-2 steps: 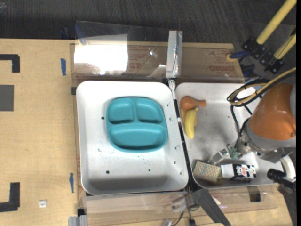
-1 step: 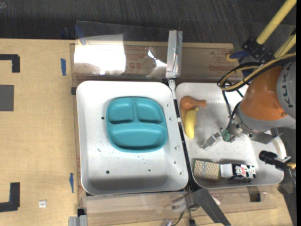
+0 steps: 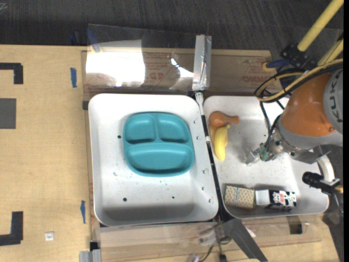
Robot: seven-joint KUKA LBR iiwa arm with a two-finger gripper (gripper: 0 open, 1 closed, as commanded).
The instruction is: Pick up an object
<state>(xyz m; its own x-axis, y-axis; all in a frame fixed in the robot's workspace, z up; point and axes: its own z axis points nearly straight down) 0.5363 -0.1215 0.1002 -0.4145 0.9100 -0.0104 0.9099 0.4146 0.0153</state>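
Sitting in the left bin (image 3: 103,190) is a teal divided plate (image 3: 158,143). In the right bin (image 3: 283,174): a yellow banana (image 3: 220,141), curved and smooth, beside an orange toy (image 3: 222,118). The pincer (image 3: 257,155) hovers nearby; can't tell its state.

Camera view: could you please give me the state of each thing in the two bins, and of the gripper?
Teal tray: upright, flat in the left bin.
Banana: lying in the right bin, touching the orange toy.
Orange toy: lying by the divider.
Sponge: lying flat.
Small box: on its side.
Gripper: low in the right bin, holding nothing visible.
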